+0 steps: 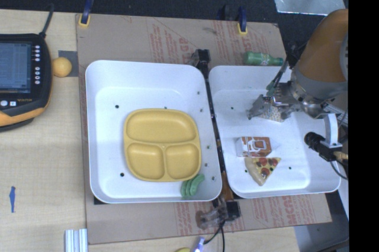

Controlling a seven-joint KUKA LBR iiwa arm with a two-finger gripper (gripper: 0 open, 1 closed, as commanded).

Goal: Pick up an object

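In the right bin (237, 82) my gripper (263, 107) hangs low over the upper middle of the floor, with the arm coming in from the right. A small speckled beige object (277, 115) lies right beneath it, partly hidden by the gripper. Below that lie a white and brown packet (255, 145) and a toy pizza slice (262, 168), both apart from the gripper. The left bin (100, 82) holds a yellow divided plate (161, 144) and a small green object (192, 186) at its front right corner.
A green bottle-like item (262, 58) lies behind the right bin on the cardboard. A black tablet (21, 76) and an orange ball (61, 66) sit on the bench at the left. Clamps hold the bins where they meet.
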